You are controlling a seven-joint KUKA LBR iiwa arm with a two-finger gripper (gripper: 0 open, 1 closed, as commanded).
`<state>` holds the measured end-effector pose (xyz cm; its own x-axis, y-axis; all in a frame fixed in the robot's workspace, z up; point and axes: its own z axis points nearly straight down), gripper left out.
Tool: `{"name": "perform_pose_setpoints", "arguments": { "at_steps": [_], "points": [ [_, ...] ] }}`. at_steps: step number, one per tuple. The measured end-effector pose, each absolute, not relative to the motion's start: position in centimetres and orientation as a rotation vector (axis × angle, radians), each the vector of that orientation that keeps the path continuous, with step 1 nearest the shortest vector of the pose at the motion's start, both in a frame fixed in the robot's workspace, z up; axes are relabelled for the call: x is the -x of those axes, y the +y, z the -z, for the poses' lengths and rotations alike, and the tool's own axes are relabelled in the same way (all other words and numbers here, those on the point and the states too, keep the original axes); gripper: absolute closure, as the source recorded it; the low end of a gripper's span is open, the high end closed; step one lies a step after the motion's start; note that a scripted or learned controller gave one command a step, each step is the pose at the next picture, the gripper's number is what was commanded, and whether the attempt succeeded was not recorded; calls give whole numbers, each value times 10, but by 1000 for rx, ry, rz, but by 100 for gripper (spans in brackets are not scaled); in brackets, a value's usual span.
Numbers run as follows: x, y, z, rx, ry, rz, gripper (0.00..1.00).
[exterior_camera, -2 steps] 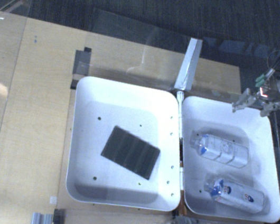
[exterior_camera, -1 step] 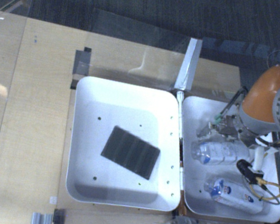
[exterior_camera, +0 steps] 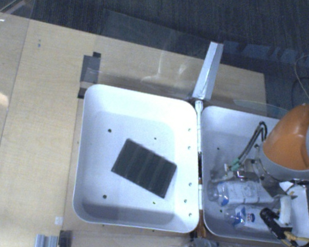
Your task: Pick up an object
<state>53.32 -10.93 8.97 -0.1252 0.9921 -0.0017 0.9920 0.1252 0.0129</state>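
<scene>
A clear plastic bottle (exterior_camera: 238,195) with a blue-marked label lies on its side in the right bin (exterior_camera: 218,138), toward the front. My gripper (exterior_camera: 234,169) hangs low over the bin, right at the bottle's upper left end, under the grey and orange wrist (exterior_camera: 289,143). Metal parts of the gripper sit against the bottle, but I cannot tell whether the bottle is between them. A dark ridged rectangular pad (exterior_camera: 144,167) lies flat and slightly turned in the middle of the left bin (exterior_camera: 103,111).
The two bins meet at a narrow divider wall (exterior_camera: 199,157). A metal post (exterior_camera: 207,70) stands behind the bins at their joint. Pale wooden bench top (exterior_camera: 29,127) spreads to the left.
</scene>
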Motion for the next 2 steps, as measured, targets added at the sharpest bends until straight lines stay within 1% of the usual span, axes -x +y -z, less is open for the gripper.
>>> {"name": "perform_pose_setpoints", "arguments": {
  "at_steps": [1,2],
  "points": [
    [-580,-90,-89,-2082,2338,-15,0],
    [-669,-98,-88,-1899,2508,1,0]
  ]
}}
